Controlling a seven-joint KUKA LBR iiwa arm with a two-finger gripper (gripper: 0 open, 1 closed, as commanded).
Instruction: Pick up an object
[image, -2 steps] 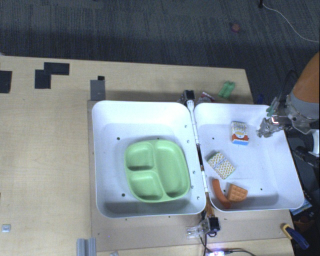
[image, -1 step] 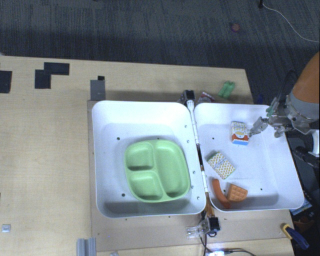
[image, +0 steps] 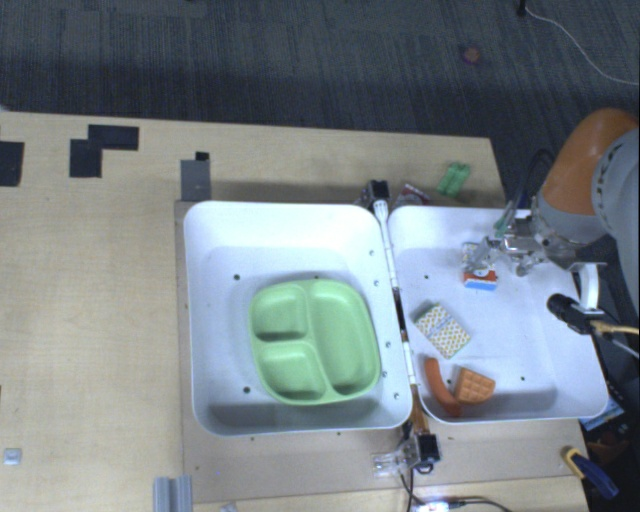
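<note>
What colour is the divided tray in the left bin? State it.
Light green: the divided tray shows plainly in the camera view, lying in the left bin.

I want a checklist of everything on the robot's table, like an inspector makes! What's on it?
Surface: tan bench bearing two white bins, left bin and right bin.
Job's things: in the right bin, a checkered block, waffle toy, red sausage toy, and a small red-and-blue item.
Clutter: green divided tray in the left bin; green piece on the bench behind the bins.
Gripper: gripper over the right bin, beside the red-and-blue item.
Cables: white cable on the floor.
Surroundings: dark carpet.
</note>
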